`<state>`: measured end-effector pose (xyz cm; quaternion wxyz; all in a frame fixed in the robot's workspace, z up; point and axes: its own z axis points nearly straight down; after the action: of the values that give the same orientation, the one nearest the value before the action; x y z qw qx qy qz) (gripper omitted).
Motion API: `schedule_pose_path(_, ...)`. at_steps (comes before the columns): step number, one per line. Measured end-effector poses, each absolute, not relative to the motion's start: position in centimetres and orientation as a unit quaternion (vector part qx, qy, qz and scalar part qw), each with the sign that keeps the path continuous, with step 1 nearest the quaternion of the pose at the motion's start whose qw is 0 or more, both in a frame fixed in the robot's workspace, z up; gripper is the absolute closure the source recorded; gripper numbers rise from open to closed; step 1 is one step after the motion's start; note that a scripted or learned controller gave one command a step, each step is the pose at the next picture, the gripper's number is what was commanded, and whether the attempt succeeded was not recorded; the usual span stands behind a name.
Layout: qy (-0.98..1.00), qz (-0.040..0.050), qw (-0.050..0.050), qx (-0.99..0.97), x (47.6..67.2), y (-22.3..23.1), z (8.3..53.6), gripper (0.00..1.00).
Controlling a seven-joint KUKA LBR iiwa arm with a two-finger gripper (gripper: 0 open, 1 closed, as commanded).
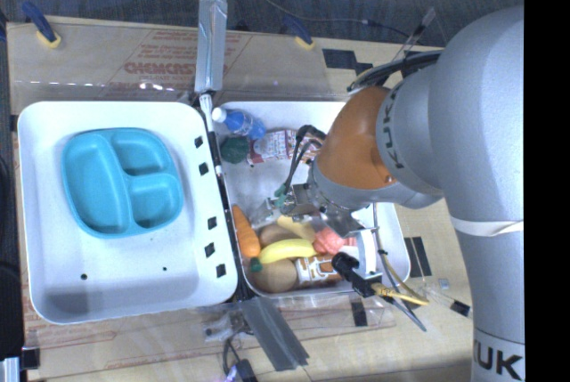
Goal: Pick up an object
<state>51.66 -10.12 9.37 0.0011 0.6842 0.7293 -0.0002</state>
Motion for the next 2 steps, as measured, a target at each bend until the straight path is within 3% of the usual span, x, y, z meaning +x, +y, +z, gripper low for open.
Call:
schedule_pose_path(1, 0.731, 0.0006, 0.002, 0.682, 51.78, -10.10, 10.45, 1.00)
schedule_pose_path(2, 0.733, 0.0001, 0.001, 0.680, 51.82, -10.07, 11.40, 1.00)
